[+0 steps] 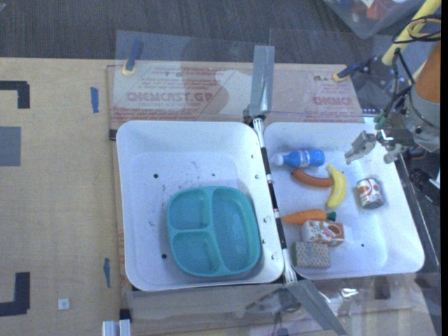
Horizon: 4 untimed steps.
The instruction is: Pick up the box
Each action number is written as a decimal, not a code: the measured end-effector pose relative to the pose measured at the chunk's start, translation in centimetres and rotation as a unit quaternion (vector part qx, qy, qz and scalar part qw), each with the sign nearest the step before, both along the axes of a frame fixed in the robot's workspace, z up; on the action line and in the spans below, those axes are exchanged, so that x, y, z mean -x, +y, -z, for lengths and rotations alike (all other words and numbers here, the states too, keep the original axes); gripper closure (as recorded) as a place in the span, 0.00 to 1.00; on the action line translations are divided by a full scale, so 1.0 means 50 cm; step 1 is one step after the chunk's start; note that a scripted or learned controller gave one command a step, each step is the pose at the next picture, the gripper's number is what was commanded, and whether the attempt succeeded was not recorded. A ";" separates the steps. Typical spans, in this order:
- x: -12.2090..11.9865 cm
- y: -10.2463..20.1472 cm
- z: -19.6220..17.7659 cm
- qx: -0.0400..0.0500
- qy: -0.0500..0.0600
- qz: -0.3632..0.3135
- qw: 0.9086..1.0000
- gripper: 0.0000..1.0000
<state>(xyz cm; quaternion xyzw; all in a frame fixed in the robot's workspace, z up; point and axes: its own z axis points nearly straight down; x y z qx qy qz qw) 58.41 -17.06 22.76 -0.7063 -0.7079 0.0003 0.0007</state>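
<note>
The box (pixel 323 232) is a small red-and-white carton lying near the front of the right bin (pixel 392 254), just below a carrot (pixel 305 217). A tan-green block (pixel 311 255) touches its front left side. My gripper (pixel 375 148) hangs over the bin's far right corner, well away from the box and above a small can (pixel 369 192). Its two fingers (pixel 359 147) stand apart, open, with nothing between them.
The right bin also holds a blue bottle (pixel 302 158), a sausage (pixel 312 180) and a banana (pixel 337 186). In the left bin (pixel 140 152) lies a teal divided plate (pixel 212 231). A metal divider (pixel 262 82) and clear panels stand behind the bins.
</note>
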 end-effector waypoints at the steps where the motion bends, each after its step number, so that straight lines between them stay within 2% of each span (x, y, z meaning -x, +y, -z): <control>1: -0.073 0.056 0.266 0.001 -0.002 0.087 0.996 0.00; 2: 0.012 0.132 0.279 0.000 -0.003 -0.062 0.998 0.00; 3: 0.008 0.128 0.256 0.001 -0.007 -0.060 0.998 1.00; 4: 0.076 0.256 0.021 0.000 -0.001 -0.046 0.999 1.00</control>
